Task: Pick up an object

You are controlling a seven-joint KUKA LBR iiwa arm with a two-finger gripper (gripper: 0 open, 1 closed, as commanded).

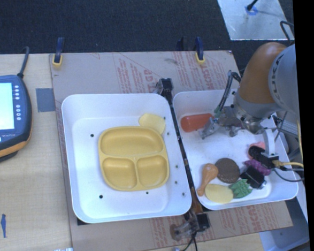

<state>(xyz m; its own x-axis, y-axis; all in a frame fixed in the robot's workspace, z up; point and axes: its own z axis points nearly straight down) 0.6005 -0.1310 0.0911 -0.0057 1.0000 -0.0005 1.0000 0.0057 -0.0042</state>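
Wooden desk, two white bins; claw just right of orange-red piece, lengthwise toward it; grip unclear.

text: faint red printed lettering on flat brown cardboard sheet under the bins, upside down/slanted, too blurred to read | grey-and-orange handheld pendant screen: blank white, button marks illegible | nothing else legible

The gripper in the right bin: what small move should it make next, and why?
Probably a short move toward the orange-red piece, then down over it. The gripper sits just beside that piece at the right bin's far end, and nothing shows between its tips. The other toys lie clustered at the near edge, farther away.
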